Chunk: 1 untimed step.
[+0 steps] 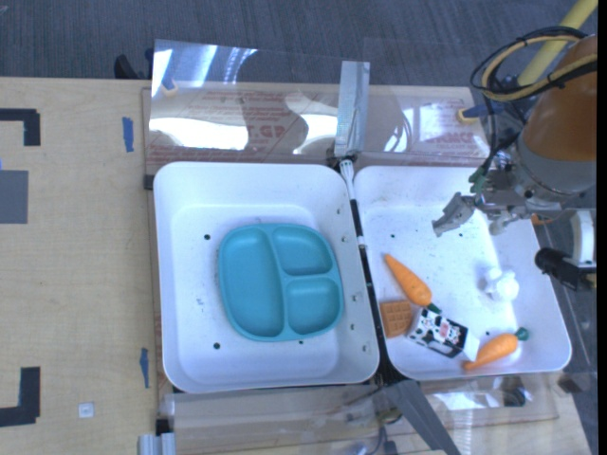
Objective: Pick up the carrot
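Down at the near edge of the right bin lies a smooth orange carrot with a small green tip, tapered, lying at a slant. Just to its left sits a small flat carton patterned black and white like a cow's hide, and beside that a square tan waffle with a gridded face. A second carrot, plump and pointed, rests close above the waffle, near the bin's left wall. A lumpy white piece lies toward the right wall. Both bins are glossy shallow white plastic with rounded corners, set on a pale wooden desk. The left bin carries a teal plate, rounded and split into three compartments. The grey gripper hangs over the far part of the right bin, well apart from both carrots; whether its fingers are spread or closed I cannot tell, and nothing shows between them.
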Each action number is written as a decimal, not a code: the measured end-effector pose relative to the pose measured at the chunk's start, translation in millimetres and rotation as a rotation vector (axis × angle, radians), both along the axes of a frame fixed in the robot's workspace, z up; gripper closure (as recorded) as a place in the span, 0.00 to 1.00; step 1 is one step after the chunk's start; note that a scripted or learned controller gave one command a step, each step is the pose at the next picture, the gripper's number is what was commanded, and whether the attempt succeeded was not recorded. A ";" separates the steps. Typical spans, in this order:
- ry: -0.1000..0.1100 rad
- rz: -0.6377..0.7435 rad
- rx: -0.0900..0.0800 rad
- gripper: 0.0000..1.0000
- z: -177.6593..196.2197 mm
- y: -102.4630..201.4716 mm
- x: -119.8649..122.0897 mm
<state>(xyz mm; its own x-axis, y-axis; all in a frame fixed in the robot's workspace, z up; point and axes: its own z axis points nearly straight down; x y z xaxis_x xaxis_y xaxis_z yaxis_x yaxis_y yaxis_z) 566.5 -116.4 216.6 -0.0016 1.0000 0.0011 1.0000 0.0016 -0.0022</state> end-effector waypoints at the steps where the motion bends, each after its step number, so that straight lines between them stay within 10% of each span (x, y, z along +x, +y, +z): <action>1: 0.001 0.012 0.000 0.00 -122.5 22.8 -17.3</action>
